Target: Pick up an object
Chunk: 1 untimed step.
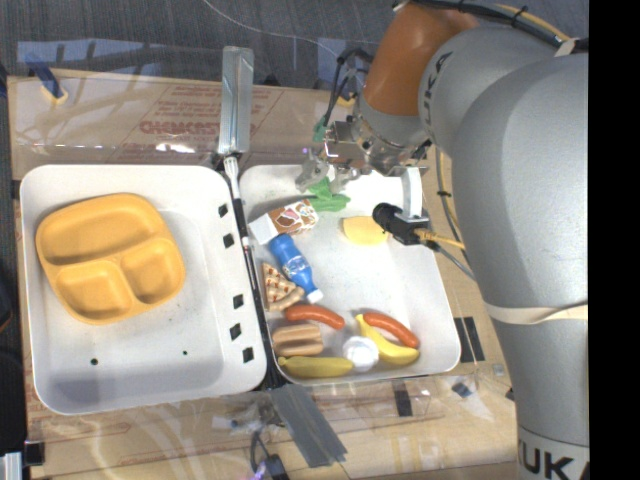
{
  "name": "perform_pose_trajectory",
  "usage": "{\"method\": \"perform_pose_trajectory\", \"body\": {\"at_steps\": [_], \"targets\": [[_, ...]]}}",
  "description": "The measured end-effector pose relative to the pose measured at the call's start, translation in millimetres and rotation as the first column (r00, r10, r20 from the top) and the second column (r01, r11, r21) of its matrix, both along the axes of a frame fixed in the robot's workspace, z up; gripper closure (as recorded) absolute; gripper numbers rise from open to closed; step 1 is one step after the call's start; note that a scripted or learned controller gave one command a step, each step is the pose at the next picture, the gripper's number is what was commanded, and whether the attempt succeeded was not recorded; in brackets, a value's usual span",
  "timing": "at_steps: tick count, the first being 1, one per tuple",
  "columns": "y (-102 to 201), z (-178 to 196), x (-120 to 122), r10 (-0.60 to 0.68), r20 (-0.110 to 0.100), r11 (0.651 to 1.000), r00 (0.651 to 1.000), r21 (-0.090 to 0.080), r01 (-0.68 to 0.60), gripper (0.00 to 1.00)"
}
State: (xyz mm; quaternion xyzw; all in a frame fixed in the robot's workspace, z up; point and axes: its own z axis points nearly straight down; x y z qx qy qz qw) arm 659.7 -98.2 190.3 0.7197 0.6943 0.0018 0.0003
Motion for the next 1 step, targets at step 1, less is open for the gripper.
{"method": "perform_pose_trajectory", "body": {"at_steps": [1], "targets": [[-11.4, 18.0, -2.7, -0.117, -0.007, 0.993, 0.993, -0.003, 0.117, 1.00]]}}
